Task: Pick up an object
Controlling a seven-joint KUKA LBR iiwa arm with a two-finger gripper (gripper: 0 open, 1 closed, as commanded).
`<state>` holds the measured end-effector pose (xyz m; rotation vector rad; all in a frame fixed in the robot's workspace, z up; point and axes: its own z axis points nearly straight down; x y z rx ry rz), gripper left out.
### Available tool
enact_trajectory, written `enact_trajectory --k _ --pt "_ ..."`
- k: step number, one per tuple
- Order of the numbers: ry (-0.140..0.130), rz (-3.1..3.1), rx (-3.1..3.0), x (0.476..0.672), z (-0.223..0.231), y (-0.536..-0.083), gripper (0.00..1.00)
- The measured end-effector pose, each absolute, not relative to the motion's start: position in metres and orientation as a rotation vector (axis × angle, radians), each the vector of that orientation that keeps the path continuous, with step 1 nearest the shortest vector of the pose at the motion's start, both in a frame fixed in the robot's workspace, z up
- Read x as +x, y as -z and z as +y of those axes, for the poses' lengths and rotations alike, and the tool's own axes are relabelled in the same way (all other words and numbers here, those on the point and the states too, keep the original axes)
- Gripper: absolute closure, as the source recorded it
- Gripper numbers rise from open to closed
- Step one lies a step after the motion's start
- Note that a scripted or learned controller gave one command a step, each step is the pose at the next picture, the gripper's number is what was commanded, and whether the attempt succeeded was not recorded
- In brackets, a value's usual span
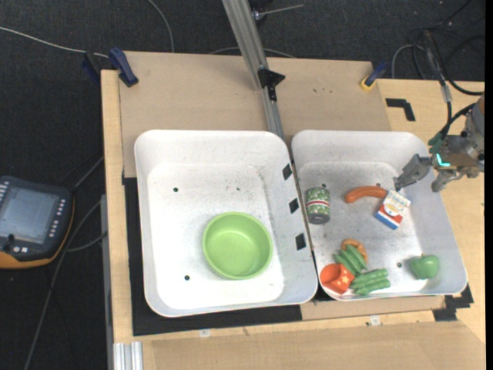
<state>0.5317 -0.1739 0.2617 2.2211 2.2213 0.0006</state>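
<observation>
Blue clamps (pixel 122 65), pendant (pixel 31 220) on floor.

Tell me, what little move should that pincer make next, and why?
Probably a short drop down and toward the left, onto the small red, white and blue carton. The pincer hangs open at the right bin's upper right rim with nothing between its fingers, and that carton lies nearest, just below it.

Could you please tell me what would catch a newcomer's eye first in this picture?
The bright green bowl stands out, sitting alone in the left bin. The right bin holds a colourful scatter: a small can, an orange sausage, a little carton and a heap of green and orange vegetables. The end effector hovers over that bin's far right corner.
</observation>
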Motion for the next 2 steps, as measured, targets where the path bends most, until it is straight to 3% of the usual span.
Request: enact_trajectory --k 1,2 --pt "0.000 2.221 2.221 0.532 -0.174 -0.262 0.00" --pt "0.004 2.225 2.224 0.532 -0.169 -0.200 0.00"
